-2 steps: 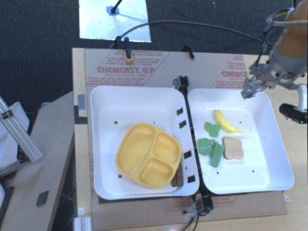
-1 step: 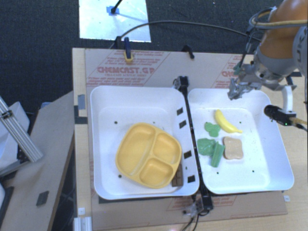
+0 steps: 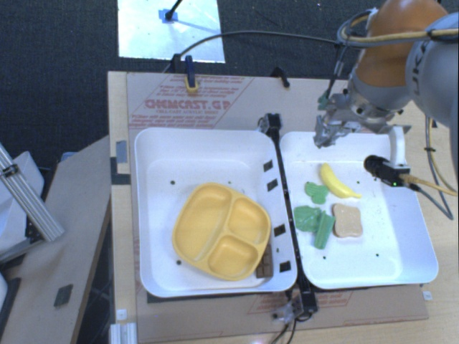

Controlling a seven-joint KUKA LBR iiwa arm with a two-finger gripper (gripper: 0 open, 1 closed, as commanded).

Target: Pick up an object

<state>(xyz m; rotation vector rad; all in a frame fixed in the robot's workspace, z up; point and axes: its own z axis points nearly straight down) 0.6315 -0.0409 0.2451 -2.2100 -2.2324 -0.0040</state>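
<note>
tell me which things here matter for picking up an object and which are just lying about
Part of the job:
- gripper, above the right bin's far edge
- banana
- bread slice
- green pieces
- right bin, which holds these items

Just lying about:
- yellow divided tray in the left bin
- small brown block at the tray's near edge
</note>
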